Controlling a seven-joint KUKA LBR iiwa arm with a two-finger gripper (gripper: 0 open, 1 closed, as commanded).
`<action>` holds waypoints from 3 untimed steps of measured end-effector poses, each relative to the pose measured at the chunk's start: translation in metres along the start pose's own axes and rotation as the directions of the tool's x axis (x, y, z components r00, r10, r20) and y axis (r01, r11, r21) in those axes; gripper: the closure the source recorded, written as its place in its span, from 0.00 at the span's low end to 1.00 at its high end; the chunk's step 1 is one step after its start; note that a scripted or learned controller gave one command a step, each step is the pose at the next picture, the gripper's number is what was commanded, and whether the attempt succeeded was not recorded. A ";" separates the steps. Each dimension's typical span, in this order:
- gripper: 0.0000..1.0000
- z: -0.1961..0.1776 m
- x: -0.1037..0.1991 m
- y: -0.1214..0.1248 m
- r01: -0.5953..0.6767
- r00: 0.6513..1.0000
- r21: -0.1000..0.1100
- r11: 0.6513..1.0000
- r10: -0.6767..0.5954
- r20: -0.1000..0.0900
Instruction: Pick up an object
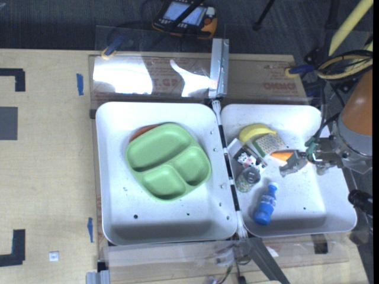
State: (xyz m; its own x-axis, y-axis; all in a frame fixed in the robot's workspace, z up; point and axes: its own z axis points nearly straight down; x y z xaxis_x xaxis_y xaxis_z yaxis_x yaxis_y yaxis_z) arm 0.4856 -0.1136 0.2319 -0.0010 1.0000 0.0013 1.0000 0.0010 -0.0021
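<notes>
- Right bin [308, 215]: clutter packs its left half, with a yellow banana [253, 131], a grater-like piece [267, 143], small dark items [247, 164] and a blue bottle [266, 203] lying lower centre.
- Bare floor lies at lower right of this bin, and along its top edge.
- Left bin [118, 206]: a green divided plate [169, 160] takes the centre; open floor rings it, widest along the bottom.
- The raised divider [228, 176] separates both bins.
</notes>
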 end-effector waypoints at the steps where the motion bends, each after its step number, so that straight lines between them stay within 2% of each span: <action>1: 0.00 0.043 -0.026 0.061 0.288 0.958 -0.005 0.958 -0.288 0.004; 2: 0.00 0.146 -0.075 0.107 0.057 0.998 -0.005 0.998 -0.057 0.001; 3: 0.00 0.143 -0.089 0.076 0.070 0.998 -0.008 0.998 -0.070 -0.007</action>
State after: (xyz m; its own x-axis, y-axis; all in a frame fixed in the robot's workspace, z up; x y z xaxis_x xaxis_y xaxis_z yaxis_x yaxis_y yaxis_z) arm 0.5613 -0.2024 0.0881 -0.0708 0.9975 0.0087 0.9975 0.0708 0.0065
